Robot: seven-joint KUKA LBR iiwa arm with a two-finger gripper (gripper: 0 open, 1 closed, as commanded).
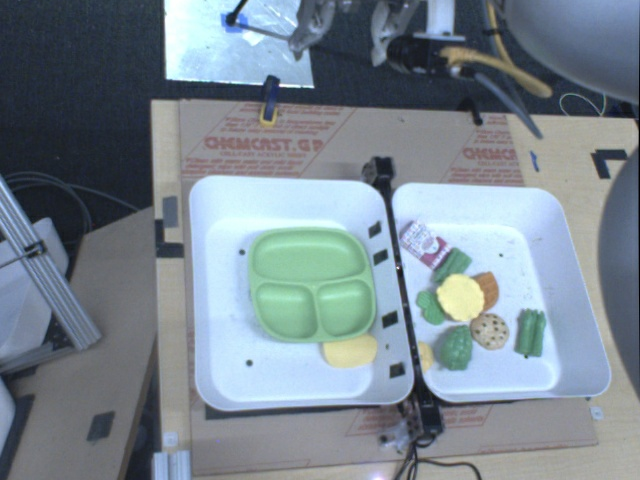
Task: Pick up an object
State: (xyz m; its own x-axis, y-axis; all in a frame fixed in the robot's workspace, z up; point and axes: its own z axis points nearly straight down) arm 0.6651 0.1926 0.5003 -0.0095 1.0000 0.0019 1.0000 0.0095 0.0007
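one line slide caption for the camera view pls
Claw raised above the bench; green divided tray in the left bin, toy food pieces clustered in the right bin.

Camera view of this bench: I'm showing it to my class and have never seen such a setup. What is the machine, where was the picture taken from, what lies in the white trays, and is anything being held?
The picture comes from one fixed camera above the bench, looking down at a slant. The machine is a robot arm, grey, reaching in at the top right; its pincer hangs above the far edge of the bench, away from the bins, and nothing shows between its fingers. Two shallow white bins sit side by side. The left bin holds a green divided plate and a pale yellow piece by its near edge. The right bin holds small toy foods: a red-and-white packet, a yellow round piece, a cookie and several green pieces.
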